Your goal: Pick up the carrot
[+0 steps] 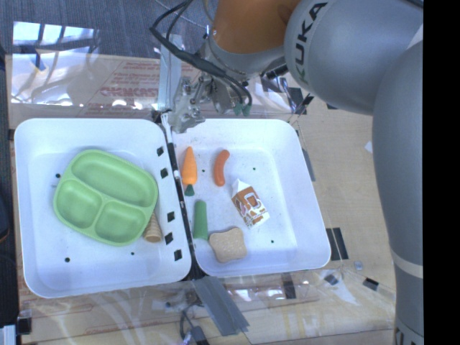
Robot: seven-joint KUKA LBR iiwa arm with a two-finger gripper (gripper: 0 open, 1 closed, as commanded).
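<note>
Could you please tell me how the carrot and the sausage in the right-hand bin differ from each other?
The carrot tapers and ends in a green stalk at its near end; the sausage is rounded at both ends, one colour throughout. The carrot is lighter orange, the sausage more reddish. The carrot lies against the bin's left wall, the sausage further right, slightly tilted. Both lie flat, roughly parallel, in the right bin.

The slim orange carrot [189, 168] is lying hard against the white bin's left wall [172, 185], crowding that side. The small orange sausage [221, 167] is sitting apart, leaving open floor between; the gripper [188, 108] is seemingly hovering above.
</note>
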